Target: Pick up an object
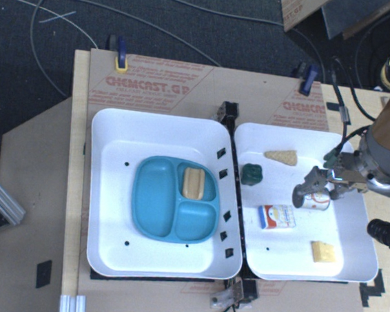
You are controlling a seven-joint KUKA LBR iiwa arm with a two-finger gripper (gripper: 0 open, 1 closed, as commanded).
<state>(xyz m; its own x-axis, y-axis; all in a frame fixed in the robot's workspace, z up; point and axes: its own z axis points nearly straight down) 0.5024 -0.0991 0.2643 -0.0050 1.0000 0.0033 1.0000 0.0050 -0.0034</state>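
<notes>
Robot arm's end effector (310, 196) hangs low over the right shallow white plastic bin (349, 268) on the table.

Whether it is spread or pressed together cannot be told. A small red-and-white carton (276, 217) lies just below-left of it, a dark green lump (251, 174) to its left, a tan wedge (281, 156) above-left, a yellow block (323, 252) below.

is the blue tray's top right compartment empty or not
Not empty: a tan block lies in the upper right compartment of the blue tray.
</notes>
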